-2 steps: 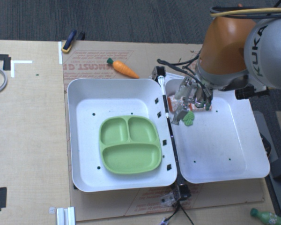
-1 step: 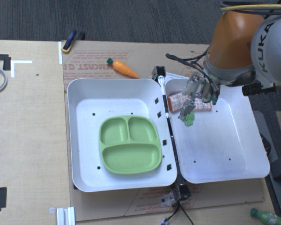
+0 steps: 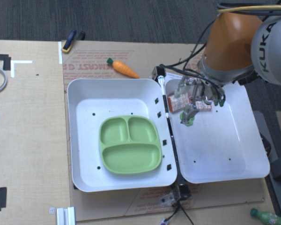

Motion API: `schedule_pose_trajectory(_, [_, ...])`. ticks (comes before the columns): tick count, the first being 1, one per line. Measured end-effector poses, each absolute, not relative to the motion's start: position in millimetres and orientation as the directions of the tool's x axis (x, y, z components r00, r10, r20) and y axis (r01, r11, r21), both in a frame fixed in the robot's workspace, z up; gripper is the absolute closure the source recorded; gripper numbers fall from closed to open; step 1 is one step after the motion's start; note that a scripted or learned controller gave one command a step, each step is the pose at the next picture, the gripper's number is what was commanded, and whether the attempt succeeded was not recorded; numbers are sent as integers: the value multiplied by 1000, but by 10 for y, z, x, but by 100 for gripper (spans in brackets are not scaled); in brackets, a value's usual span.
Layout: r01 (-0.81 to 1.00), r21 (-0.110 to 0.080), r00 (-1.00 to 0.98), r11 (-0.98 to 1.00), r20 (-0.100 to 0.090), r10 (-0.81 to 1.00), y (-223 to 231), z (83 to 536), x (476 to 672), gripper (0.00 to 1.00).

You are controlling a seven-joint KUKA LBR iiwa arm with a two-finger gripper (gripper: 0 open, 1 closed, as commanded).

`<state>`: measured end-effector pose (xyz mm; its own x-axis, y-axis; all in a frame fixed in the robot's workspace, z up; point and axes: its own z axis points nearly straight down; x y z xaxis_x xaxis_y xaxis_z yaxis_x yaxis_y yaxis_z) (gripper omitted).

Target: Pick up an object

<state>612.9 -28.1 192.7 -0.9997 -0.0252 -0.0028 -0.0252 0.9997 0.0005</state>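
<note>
From the overhead camera, the pincer (image 3: 200, 99) hangs over the right bin (image 3: 234, 146), near its top-left corner. A small red-and-white packet (image 3: 178, 102) lies just beside it — toward the plate — apparently touching; its grip I cannot tell.

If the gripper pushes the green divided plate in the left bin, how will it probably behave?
The green plate lies flat and low on the left bin floor, so it would probably slide, not tip. It looks like thin moulded plastic, likely stiff and light. Its low rounded rim may be hard for the gripper to pinch.
</note>
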Motion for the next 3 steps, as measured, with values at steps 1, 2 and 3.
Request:
schedule_pose_trajectory(1, [-330,0,-944,944,-3,-330,-928,1207,6245,0])
schedule_pose_trajectory(2, [-665,-1,-747,747,-4,-665,-1150,929,6312,0])
schedule_pose_trajectory(3, [-661,-3,-750,750,-9,-661,-1144,1035,6325,100])
